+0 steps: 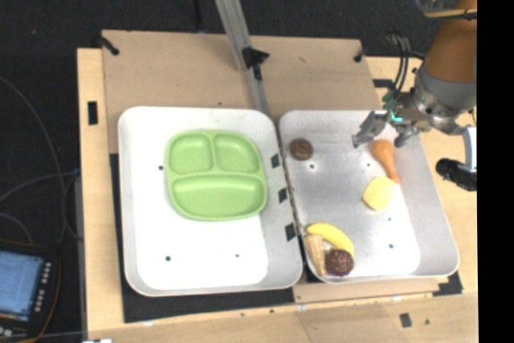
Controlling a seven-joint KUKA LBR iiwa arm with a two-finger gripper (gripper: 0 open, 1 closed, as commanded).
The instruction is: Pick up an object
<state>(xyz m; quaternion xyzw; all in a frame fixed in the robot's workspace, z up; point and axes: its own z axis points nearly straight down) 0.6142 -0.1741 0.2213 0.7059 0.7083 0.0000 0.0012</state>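
**Status: Approach Stage, Nothing Lifted**

The fingers [363, 134] stand spread wide, one tip toward the bin's centre and the other just above the carrot. Nothing sits between them. The gripper [384, 134] hangs over the upper right part of the right bin [337, 124], and the carrot [386, 157] lies directly beneath it, orange and slanting down toward the yellow lemon-like piece [380, 193].

Further out in the same bin, a small brown round item [301, 149] rests near the upper left corner. A banana [330, 236] and a dark round fruit [339, 262] lie touching at the lower edge. The left bin [144, 253] holds a green divided plate [216, 176].

Progress, as judged: no grasp is made. Remaining steps are descent, closure on the carrot, and lift clear of the surface [161, 68].
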